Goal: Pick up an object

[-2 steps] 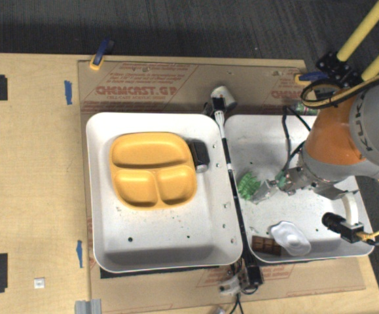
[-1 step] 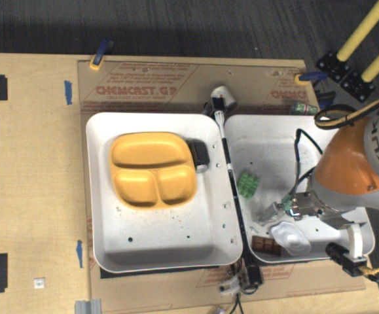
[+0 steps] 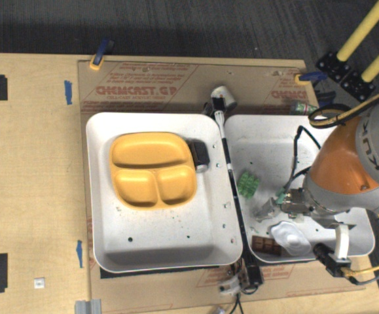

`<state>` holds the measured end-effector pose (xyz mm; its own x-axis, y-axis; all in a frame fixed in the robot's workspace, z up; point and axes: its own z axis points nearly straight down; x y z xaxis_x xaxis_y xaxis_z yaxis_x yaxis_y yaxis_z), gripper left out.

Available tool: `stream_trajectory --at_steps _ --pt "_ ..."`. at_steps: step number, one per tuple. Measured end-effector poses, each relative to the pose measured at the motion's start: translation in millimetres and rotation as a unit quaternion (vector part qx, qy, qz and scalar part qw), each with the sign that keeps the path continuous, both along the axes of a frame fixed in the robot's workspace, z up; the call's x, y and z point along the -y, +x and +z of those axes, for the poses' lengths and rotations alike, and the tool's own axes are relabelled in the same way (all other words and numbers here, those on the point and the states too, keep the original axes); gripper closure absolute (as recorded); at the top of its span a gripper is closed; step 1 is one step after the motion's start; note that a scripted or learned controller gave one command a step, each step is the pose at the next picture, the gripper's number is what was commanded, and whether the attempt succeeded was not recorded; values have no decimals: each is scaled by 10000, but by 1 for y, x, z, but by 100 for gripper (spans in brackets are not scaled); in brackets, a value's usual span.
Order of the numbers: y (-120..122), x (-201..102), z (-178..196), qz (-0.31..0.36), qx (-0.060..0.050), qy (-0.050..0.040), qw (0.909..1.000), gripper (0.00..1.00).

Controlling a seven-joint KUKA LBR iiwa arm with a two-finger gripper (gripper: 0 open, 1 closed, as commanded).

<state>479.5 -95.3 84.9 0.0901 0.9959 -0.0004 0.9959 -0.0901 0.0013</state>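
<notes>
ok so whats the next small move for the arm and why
Probably a short descent onto the green object, then a close. The gripper hangs low in the right bin, just beside that object, and nothing looks held. A white object and a brown one lie nearer the front.

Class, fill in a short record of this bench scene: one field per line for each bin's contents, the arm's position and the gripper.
left bin: yellow divided tray; small dark object at its right edge
right bin: green object, white object, brown object
arm: over right bin
gripper: low in right bin, near the green object
</notes>
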Motion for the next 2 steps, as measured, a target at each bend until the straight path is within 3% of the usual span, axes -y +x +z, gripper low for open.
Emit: stream_trajectory --at_steps 1,2 --pt "1 76 0 848 6 -11 9964 0" --pt "0 20 0 1085 -2 9 9941 0"
